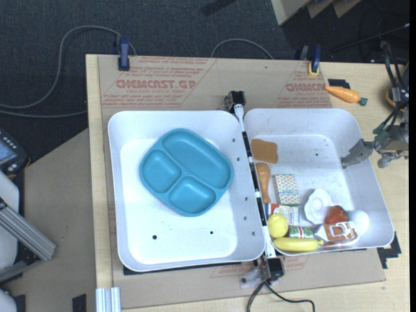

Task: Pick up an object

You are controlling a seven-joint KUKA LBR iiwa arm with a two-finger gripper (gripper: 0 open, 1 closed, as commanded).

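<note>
Step judged: approach, nothing lifted yet. Objects lay crowded at near corner of right bin (364, 174): banana (296, 244), lemon (277, 226), red packet (338, 225), white cup (318, 203). Left bin (123, 174) held blue divided plate (186, 171). Gripper (359, 152) hung at right rim, further back; could not tell if wide or narrow. Next move: travel toward near pile, descend on one item. Bench (195, 77): brown board. Toy carrot (342, 94) lay at far right. Dark carpet (52, 12) beyond.

Gripper (364, 152) at the right side of the view, reaching in from the right edge; one grey part points left and downward. Wrist largely cut off at the frame edge.
</note>
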